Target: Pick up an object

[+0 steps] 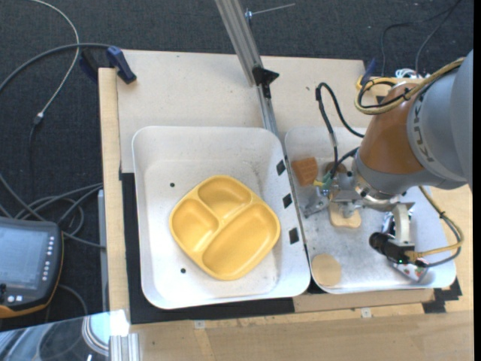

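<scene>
I had the gripper low in the right bin between the brown block and tan piece, presumably hunting a grasp, though I couldn't tell its opening.

You cannot see the gripper clearly: the arm's wrist covers it at centre right of the frame, and its fingers are lost in clutter. The pale object below it is partly hidden. The arm runs off the right edge. At lower left, the tablet is cut by the frame's edge.
</scene>
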